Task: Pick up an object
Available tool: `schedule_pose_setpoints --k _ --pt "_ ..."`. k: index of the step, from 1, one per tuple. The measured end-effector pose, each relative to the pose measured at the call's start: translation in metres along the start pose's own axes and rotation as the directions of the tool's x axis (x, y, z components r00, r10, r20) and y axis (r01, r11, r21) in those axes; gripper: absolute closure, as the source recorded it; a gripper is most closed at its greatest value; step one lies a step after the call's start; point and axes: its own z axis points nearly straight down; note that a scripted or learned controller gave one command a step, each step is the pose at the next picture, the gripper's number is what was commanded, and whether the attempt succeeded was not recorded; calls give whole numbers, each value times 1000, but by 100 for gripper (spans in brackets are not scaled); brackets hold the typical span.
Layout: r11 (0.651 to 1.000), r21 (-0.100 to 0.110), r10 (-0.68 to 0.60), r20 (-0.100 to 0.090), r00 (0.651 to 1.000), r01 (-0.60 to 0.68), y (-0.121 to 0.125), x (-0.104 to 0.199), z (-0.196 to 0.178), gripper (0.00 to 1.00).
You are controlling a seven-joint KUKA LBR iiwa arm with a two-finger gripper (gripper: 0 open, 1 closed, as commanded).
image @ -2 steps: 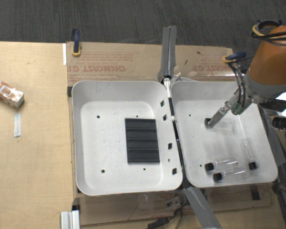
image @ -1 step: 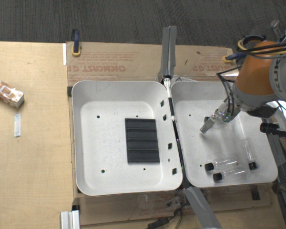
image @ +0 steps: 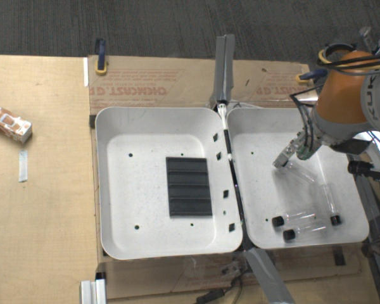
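Pale wooden desk [image: 38, 233] under everything, bare wood across the left side. Brown printed cardboard sheet [image: 158, 84] laid over the desk beneath the bins, showing along their far edge.

Two shallow white bins side by side on that sheet: left bin [image: 114, 170] and right bin [image: 253, 138], rims touching down the middle, with a grey post [image: 225, 62] standing at the far end of the seam.

Grey arm [image: 351, 97] with its orange band, reaching in from the right over the far half of the right bin and slanting down and leftward.

In the left bin, a black ribbed slab [image: 189, 187], lying flat near the middle, long side running near to far, clear of every wall.

In the right bin, a clear plastic piece with small black caps [image: 307, 220], lying flat near the front wall, with a see-through length running up from it toward the arm's tip.

Gripper [image: 284, 161] low over the middle of the right bin, near the far end of that see-through length; contact not certain. Fingers too small and too foreshortened here: cannot tell how wide, nor whether anything sits between them.

On the bare desk at far left, a small orange-and-white carton [image: 11, 125], tilted. Just in front of it, a thin white strip [image: 23, 166], lying flat.

Blue-and-yellow clamp [image: 100, 57] at the cardboard's far left corner.
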Motion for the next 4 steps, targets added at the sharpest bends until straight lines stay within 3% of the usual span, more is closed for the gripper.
schedule_pose_setpoints --k 1,2,3,4 --pt "1000 0 0 0 1000 0 0 0 0 0" --pt "999 0 -35 0 999 35 -7 -67 9 0" --pt "999 -1 -36 5 999 36 -6 -68 -2 100" --pt "999 -1 -37 5 999 37 -6 -68 -2 0"
